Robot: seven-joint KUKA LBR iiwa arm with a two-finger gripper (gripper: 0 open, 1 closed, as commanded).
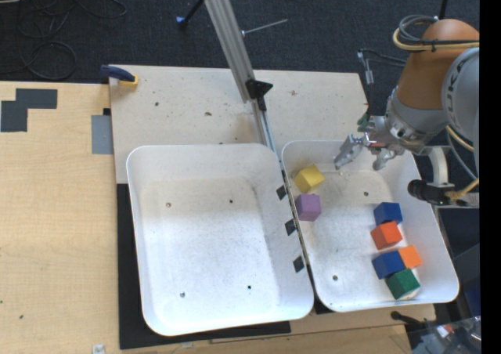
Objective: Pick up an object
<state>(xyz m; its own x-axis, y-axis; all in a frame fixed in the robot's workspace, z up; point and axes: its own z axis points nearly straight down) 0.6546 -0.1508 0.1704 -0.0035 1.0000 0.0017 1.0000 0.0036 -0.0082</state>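
1. The gripper [365,153] is seen hanging over the upper part of the right bin [438,282], carried in from the right by the grey arm with its orange band [430,63].
2. Its two fingers are spread apart, with nothing between them; no object is held.
3. The yellow block [308,178] is found just left of and below the fingertips, near the bin's left wall, and it is judged the nearest candidate for a pick.
4. The purple block [308,206] lies just beside the yellow one, on its near side; whether the two touch cannot be told.
5. Along the right side of the same bin a cluster is noted: a blue block [387,212], a red-orange block [385,235], an orange block [409,256], a second blue block [387,265] and a green block [404,283], packed close together.
6. That crowding is judged awkward for the fingers, which may be why the gripper is stationed toward the looser pair on the left.
7. The left bin [156,188] is passed over; the slanted metal post [231,39] stands behind the bins, well apart from the gripper.
8. The pick is judged not yet begun: a descent and a closing are still called for.
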